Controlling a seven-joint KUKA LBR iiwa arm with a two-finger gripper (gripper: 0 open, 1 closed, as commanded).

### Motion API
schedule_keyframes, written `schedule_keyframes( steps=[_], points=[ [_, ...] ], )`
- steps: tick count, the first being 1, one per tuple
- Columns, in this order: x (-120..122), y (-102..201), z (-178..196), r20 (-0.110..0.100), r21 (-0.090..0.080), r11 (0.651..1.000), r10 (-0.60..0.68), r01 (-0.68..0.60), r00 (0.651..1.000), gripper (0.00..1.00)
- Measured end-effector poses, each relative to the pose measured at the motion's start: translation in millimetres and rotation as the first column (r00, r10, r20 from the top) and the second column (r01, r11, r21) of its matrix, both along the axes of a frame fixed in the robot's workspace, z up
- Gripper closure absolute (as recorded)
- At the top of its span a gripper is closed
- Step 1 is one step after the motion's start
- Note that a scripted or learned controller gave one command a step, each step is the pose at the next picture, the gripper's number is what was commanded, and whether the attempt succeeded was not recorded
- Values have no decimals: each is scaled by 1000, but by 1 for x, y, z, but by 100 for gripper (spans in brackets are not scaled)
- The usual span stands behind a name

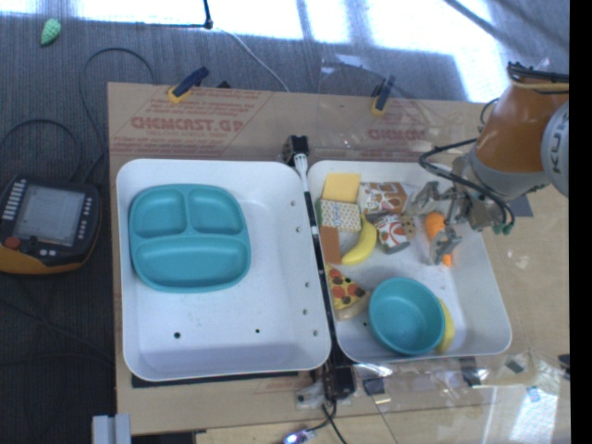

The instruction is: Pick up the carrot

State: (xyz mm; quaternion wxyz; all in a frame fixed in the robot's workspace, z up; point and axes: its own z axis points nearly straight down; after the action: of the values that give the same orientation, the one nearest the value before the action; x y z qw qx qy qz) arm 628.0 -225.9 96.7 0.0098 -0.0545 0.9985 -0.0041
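One metal claw (442, 228) | fingers spread around orange tapered carrot (435, 226) | glossy white bin (481, 294)

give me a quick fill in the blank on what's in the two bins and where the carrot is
1. The teal divided plate lies in the ____ bin.
2. The teal bowl sits in the ____ bin.
3. The orange carrot lies at the gripper, in the same bin as the yellow ____.
4. The plate has ____ compartments.

Missing words: left; right; banana; three
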Motion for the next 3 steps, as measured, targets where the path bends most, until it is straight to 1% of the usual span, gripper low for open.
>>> schedule_keyframes(
  steps=[1, 2, 3],
  points=[
    [6, 1, 15, 22, -5, 1000, 0, 0, 1000, 100],
    [-58, 3, -1, -19, 7, 958, 288, -288, 957, 100],
    [-85, 59, 57, -11, 3, 930, 367, -367, 930, 100]
  ],
)
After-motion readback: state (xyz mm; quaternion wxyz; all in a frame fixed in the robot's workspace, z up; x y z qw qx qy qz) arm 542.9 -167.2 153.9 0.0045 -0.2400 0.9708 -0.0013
